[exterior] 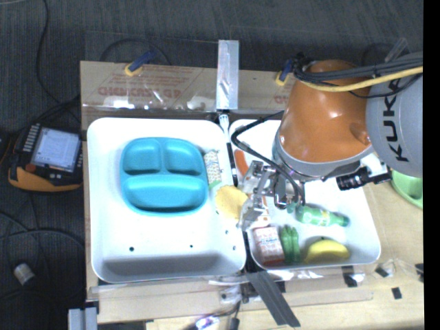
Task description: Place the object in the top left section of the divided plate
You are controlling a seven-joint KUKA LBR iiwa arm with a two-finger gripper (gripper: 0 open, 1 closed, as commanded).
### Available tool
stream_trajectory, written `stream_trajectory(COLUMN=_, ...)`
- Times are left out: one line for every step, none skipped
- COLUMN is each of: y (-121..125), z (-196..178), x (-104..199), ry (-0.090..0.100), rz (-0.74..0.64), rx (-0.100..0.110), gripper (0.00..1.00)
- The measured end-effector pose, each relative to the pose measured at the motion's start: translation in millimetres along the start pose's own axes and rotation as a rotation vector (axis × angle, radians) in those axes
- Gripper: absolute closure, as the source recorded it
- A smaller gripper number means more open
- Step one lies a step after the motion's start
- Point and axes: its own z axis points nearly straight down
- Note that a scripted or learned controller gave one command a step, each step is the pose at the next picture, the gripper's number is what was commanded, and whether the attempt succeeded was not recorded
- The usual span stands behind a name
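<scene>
One blue divided plate (165,174) in left bin (110,253); yellow object (230,199) just beside it, by the gripper (256,201); fingers' state cannot be told.

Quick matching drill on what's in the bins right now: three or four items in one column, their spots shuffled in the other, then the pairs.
Items
1. blue divided plate
2. green bottle
3. banana
4. yellow object

Places
A. right bin, near its front right corner
B. at the divider between the two bins
C. left bin, middle
D. right bin, just below the gripper

Pairs: 1-C, 2-D, 3-A, 4-B
</scene>
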Motion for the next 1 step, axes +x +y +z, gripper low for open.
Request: stream_trajectory(y=-7.2, z=4.6, x=-46.6, ry=0.001, rz=-0.262, rx=-0.001, gripper=1.0)
